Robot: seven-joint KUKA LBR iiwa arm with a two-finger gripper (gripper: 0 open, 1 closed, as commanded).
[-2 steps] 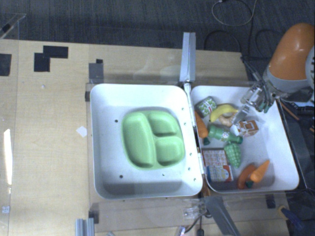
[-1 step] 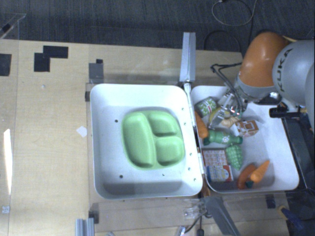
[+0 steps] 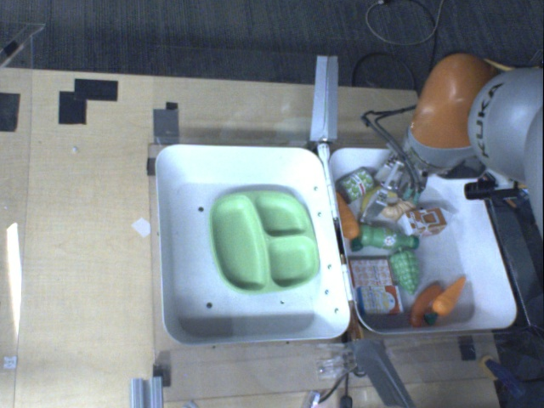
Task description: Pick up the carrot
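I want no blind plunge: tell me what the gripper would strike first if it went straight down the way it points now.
Probably the clutter right beneath the gripper: the green packet and small carton in the right bin. The carrot lies off that line, nearer the front. Depth is unclear.

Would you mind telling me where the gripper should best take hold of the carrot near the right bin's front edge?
Probably across the carrot at mid-length, coming straight down. It lies flat and slanted, its upper right end free, while the lower end crowds another orange toy, so the fingers should straddle its narrow width.

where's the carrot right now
The carrot lies in the right bin's near right corner, tilted, beside another orange piece, below the gripper.
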